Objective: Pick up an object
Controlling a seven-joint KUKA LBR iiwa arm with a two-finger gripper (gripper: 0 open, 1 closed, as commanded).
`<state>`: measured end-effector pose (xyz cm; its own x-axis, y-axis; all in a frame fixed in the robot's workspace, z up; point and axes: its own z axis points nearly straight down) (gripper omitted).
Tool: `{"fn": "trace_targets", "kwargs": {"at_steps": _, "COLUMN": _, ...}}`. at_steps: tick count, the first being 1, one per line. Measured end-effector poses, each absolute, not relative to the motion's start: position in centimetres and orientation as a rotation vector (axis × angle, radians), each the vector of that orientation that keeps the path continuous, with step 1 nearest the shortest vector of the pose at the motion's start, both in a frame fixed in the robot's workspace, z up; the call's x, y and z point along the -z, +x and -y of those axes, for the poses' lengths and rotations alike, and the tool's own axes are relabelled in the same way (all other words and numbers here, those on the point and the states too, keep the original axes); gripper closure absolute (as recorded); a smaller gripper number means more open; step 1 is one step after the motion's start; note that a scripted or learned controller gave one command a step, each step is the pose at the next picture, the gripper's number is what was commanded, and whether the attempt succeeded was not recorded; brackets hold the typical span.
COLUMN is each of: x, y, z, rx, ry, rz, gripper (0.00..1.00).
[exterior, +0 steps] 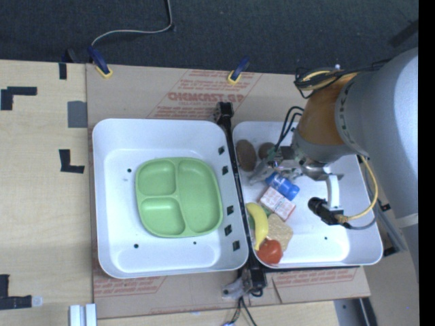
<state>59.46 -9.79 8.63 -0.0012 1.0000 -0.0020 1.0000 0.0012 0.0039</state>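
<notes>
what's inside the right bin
In the right bin: a banana, tomato, cracker, small carton, blue pack and brown lump. The arm covers the far part.

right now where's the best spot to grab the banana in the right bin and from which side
Take the banana across its narrow middle, coming straight down from above. It lies flat and curved along the right bin's left wall, with the tomato at its lower end and a cracker beside it, so the upper middle looks freest.
</notes>
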Motion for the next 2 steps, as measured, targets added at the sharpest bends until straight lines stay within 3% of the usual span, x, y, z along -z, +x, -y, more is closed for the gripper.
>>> {"fn": "trace_targets", "kwargs": {"at_steps": 1, "x": -8.67, "y": 58.05, "z": 10.12, "rx": -0.004, "ry": 2.215, "rz": -2.219, "gripper": 0.00}}
{"fn": "trace_targets", "kwargs": {"at_steps": 2, "x": -9.61, "y": 58.05, "z": 10.18, "rx": -0.003, "ry": 2.215, "rz": -2.218, "gripper": 1.00}}
